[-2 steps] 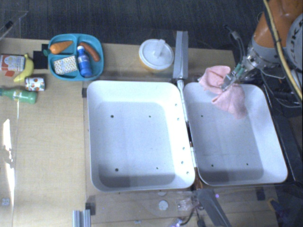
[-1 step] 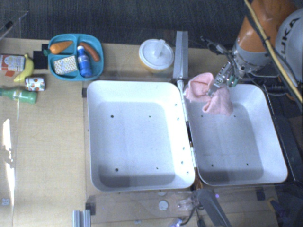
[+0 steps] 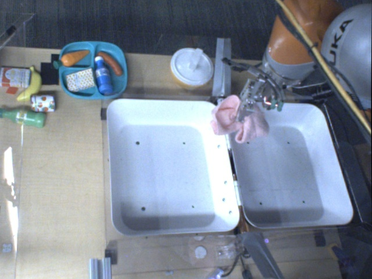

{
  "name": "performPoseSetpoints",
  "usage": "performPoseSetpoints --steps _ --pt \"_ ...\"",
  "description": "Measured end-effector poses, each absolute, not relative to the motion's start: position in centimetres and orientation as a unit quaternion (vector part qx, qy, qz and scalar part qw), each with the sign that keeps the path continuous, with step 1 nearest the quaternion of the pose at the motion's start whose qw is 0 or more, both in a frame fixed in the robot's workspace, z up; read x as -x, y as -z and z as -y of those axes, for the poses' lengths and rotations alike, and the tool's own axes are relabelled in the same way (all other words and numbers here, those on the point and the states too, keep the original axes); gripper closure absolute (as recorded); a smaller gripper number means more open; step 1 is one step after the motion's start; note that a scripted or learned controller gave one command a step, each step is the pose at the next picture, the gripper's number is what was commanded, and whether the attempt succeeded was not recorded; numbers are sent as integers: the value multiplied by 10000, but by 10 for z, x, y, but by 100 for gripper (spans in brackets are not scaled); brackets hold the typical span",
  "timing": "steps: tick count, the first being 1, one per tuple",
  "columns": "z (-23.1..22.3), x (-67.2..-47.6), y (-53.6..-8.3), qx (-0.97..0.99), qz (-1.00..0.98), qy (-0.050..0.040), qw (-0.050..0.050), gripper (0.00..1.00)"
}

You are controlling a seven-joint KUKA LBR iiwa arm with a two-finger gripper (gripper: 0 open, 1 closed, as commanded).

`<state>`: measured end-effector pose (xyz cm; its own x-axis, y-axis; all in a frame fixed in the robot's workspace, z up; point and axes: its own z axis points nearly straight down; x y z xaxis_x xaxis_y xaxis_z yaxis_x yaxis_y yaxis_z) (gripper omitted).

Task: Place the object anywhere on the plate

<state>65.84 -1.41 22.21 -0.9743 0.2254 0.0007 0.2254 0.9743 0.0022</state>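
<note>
Gripper (image 3: 254, 104) pinches a pink cloth (image 3: 235, 120) that dangles from its fingers over the seam between the left bin (image 3: 165, 214) and right bin (image 3: 325, 208), near their far rims, the blue plate (image 3: 119, 68) well apart at far left.

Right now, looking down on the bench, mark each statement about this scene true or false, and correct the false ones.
1. A pink cloth hangs at the gripper, over the seam between the two bins. True.
2. The blue divided plate lies inside the left bin. False: it sits on the bench, beyond the left bin's far left corner.
3. The plate holds a blue bottle. True.
4. The white lidded cup stands in the right bin. False: it stands on the bench behind the bins, not in the right bin.
5. A banana lies left of the plate. True.
6. The arm enters from the view's left. False: it reaches in from the right.
</note>
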Motion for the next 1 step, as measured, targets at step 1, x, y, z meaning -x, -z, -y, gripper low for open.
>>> performPoseSetpoints --steps 1 --pt "-42 -669 -223 22 10000 13 -15 100"
